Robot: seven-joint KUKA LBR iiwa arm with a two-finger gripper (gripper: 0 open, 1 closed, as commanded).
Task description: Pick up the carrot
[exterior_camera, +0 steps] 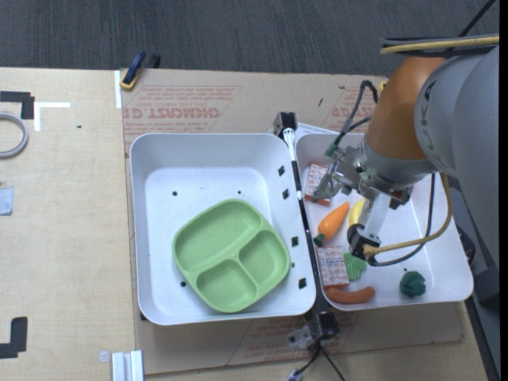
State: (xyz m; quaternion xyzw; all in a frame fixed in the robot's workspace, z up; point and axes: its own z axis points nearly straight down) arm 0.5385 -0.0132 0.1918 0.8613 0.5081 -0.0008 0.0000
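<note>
Progress: carrot [333, 218] not yet lifted, lay by left wall of right bin [444, 292], just beside gripper [332, 182]; grasp and lift judged outstanding | jaws: spread could not be told | count: 2 bins, 1 carrot, 1 sausage [349, 294], 1 broccoli [412, 284], 2 packets [334, 270], 1 plate [230, 252] in left bin [159, 213]

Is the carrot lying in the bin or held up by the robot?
In the bin: the carrot lies slanted on the white floor of the right bin, just beside the gripper.
</note>
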